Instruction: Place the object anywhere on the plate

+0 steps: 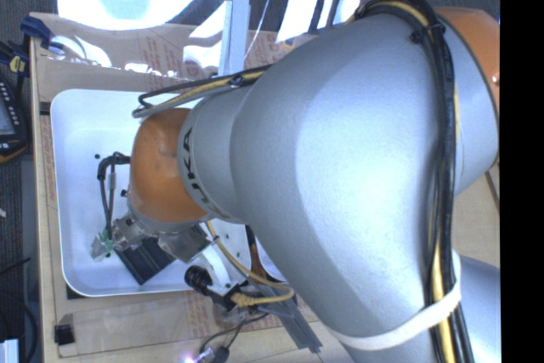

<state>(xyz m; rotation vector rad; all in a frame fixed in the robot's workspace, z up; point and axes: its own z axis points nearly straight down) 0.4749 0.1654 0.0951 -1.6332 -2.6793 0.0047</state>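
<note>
My gripper point(140, 258) is low in the left white bin point(72, 183), near its front wall, seen as a dark block under the orange wrist band point(157, 170). A small green part point(104, 246) shows at the gripper's left side; I cannot tell what it is. A white curved surface point(259, 261) peeks out under the arm at the seam between the bins; it may be the plate's rim. The grey arm hides the rest of that area and the whole right bin.
The arm's large grey body point(340, 166) covers the centre and right of the view. Black cables point(106, 183) hang beside the wrist. Loose yellow wires and a black connector point(200, 278) lie on the bench's front edge. The left bin's back and left floor is bare white.
</note>
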